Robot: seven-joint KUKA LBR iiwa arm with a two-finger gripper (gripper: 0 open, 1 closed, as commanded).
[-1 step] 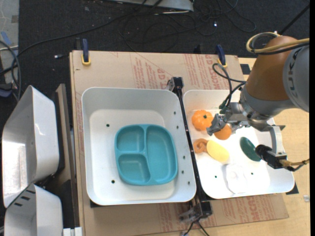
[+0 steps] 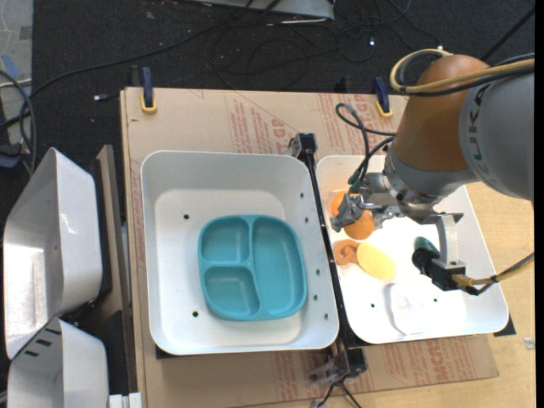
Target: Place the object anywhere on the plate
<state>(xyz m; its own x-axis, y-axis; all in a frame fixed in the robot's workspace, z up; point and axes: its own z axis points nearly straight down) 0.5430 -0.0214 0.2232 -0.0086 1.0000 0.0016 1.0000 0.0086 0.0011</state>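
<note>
Camera view from above the bench (image 2: 221, 117): a teal plate (image 2: 252, 266) with three compartments lies bare near the middle of the left bin (image 2: 170, 194), its longer side running from the near edge toward the far edge. Across the divider, at the left side of the right bin (image 2: 442, 313), a round orange object (image 2: 360, 226) sits right at the tip of the gripper (image 2: 350, 214), which hangs over that bin near the wall between the two bins. Whether the gripper is parted or closed cannot be told at this angle, nor whether the orange object is gripped or merely lies beneath it. A small orange piece (image 2: 344, 252) and a yellow piece (image 2: 376, 260) rest just below it in the picture, close together on the bin floor. The grey arm (image 2: 442, 126), orange-banded, reaches in from the right. The plate lies to the gripper's left and slightly nearer the camera, so the coming carry is judged to run leftward over the divider, provided the object is in fact held.
</note>
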